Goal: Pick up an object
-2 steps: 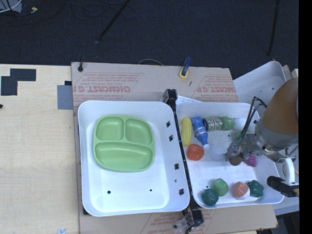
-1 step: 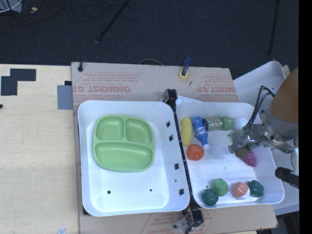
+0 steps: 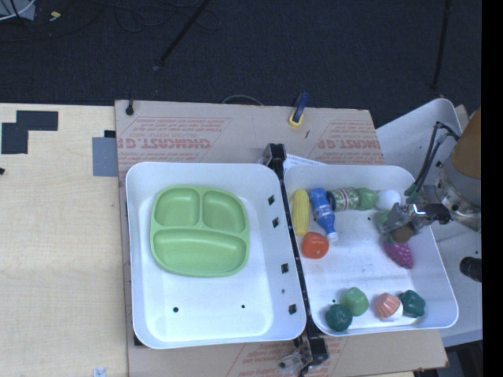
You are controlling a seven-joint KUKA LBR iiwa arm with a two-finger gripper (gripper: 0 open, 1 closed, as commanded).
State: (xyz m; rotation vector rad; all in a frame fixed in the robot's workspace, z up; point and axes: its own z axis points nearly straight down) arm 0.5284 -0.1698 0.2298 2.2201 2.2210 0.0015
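Camera view is showing the gripper [image 3: 402, 225] hovering just above purple grapes [image 3: 399, 252] (probably light, bumpy plastic); its opening is unclear.

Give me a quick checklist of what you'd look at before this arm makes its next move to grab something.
1. Claw is over the right bin, where the objects lie: ok.
2. A target sits close by: the purple grape-like toy lies just below the claw: ok.
3. Claw open or shut: cannot tell, too small and blurred.
4. Anything already held: cannot tell.
5. Room around the target: the purple toy lies apart from the blue bottle and the orange ball: ok.
6. Green divided plate sits in the left bin, away from the claw: ok.
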